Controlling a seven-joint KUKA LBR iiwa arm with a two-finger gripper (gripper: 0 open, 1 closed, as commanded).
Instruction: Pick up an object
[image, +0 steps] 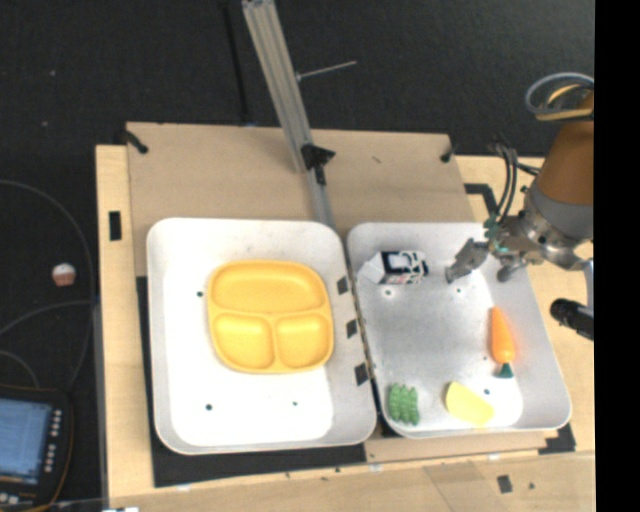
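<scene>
Front of right bin (540, 420): green knobbly piece (403, 402), yellow wedge (468, 403); orange carrot (502, 338) at rt. wall. Gripper (487, 262) above, fingers apart, empty. Left bin (180, 330): yellow 3-compartment tray (270, 315).

- On the bench (120, 300), two bins side by side, edges nearly touching in the middle.
- In the left bin (180, 400), a divided tray (270, 315), lying about the centre.
- In the right bin (430, 330), four things, spread apart.
- At the far left corner of the right bin, a small boxy item (402, 265).
- Along the right wall, a carrot (501, 338), lengthwise front to back.
- At the near edge, a leafy vegetable (403, 402) to the left and a lemon-shaped piece (468, 404) to its right, near each other, not touching.
- Over the far right corner of the right bin, the hand (485, 258), reaching in from the right.
- Behind the bins, a slanted rail (285, 90), rising from between them.
</scene>
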